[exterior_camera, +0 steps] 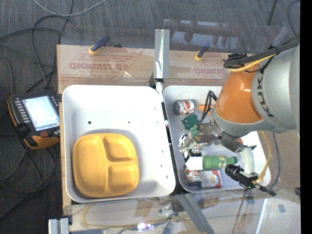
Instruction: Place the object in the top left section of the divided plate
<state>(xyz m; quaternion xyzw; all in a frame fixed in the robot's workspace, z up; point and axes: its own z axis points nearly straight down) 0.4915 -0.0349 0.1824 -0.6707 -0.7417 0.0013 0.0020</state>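
Yellow divided plate (106, 165) in left bin (87, 99), arm (253, 96) over right bin (263, 152)

Grey arm (285, 89) with black KUKA lettering and a broad orange band (239, 99). Black and yellow cables (253, 58) run along it. Metal gripper (191, 143) just beyond the band.

Two white bins (73, 101), one yellow plate (106, 165)

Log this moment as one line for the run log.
stage: reaching | gripper: low in right bin, among items | yellow divided plate: left bin, nothing on it
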